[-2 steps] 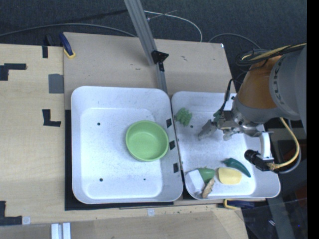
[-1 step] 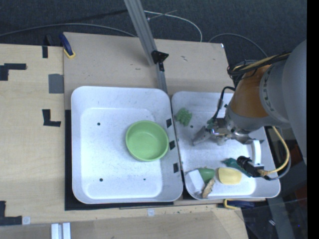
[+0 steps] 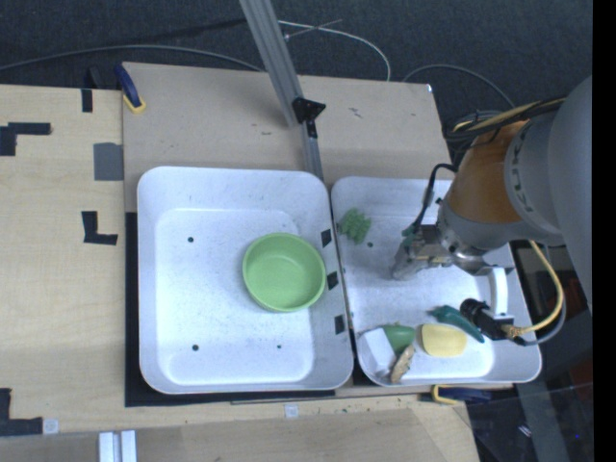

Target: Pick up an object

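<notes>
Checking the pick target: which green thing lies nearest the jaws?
The small crinkled green piece in the right white bin, just left of the gripper; the round green bowl sits in the left bin.

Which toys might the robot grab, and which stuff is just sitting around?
Might grab, all in the right bin, where the tool is:
- small green toy
- yellow thing
- green cone
- teal piece

Just sitting around:
- green bowl in the left bin
- cables
</notes>
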`<state>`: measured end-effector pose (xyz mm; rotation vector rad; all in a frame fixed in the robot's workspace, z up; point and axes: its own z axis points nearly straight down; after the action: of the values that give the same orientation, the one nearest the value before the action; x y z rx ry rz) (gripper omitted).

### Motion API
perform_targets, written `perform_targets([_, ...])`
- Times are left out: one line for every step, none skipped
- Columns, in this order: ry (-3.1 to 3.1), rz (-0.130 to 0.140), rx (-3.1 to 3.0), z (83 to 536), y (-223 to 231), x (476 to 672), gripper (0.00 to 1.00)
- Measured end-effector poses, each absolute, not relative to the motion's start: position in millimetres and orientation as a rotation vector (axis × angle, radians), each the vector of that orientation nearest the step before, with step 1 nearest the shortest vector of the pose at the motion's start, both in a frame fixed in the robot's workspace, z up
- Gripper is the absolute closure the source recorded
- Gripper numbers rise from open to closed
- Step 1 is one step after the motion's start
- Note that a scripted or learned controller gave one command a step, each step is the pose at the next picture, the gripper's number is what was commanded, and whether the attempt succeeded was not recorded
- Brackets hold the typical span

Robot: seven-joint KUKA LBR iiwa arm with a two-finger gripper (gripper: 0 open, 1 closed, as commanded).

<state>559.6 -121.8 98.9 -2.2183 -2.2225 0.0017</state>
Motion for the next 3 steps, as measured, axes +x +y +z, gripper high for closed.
perform_targets([-2.223, -0.001, -2.221, 145.0, -121.4, 551.7, 1.0])
perform_targets([-2.225, -0.002, -2.221, 188.1, -119.6, 548.6, 1.0])
perform_targets([-2.223, -0.001, -2.22, 206.6, -119.2, 549.0, 1.0])
